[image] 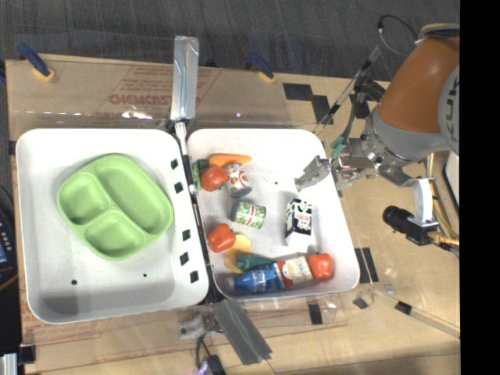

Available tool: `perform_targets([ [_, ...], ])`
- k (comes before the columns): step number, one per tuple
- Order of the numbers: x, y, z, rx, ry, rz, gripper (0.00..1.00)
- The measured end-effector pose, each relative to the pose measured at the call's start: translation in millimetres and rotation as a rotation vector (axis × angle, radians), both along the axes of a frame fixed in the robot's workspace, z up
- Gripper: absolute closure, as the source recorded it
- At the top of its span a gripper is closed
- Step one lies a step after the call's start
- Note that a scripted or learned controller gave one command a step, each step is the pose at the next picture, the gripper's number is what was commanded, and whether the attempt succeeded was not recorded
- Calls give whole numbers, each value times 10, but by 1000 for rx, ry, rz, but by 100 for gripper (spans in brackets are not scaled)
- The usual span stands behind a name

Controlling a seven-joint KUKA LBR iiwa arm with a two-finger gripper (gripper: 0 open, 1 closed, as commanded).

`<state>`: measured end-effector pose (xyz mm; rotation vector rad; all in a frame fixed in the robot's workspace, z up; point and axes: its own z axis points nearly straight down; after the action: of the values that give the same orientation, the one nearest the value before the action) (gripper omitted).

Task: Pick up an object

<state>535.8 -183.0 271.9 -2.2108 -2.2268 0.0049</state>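
Camera view shows the small white carton with black cow patches [299,218] as the most likely thing to pick, in my judgement, because it is the nearest object to the claw. It stands in the right white plastic bin [337,209], near the right wall, apart from the other toys. It looks like a light, hollow toy with flat, stiff sides, so it should not slip much; I would hold it across the two flat faces, near the middle of its height, because a grip too high could tip it.

Beside it, to the left, lies a small green and white can [249,214], and above that a small red and white can [238,180], an orange plastic carrot [228,161] and a red plastic tomato [212,178]. Along the lower wall lies a blue plastic bottle with an orange cap [275,275], with a red and yellow toy vegetable [223,240] left of it.

The claw [312,173] hangs above and a little to the right of the carton, near the upper right part of the bin, not touching it. Nothing is between its fingers, but whether they are spread or closed I cannot tell. It would need to come down and slightly to the lower left.

The left white plastic bin [47,287] bears a green divided plastic plate [115,205], well apart from the claw, on the worktop [391,272].
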Motion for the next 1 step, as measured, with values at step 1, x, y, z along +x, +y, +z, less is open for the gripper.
perform_targets([
  [1,204,-264,-912,0,3,-113,0],
])
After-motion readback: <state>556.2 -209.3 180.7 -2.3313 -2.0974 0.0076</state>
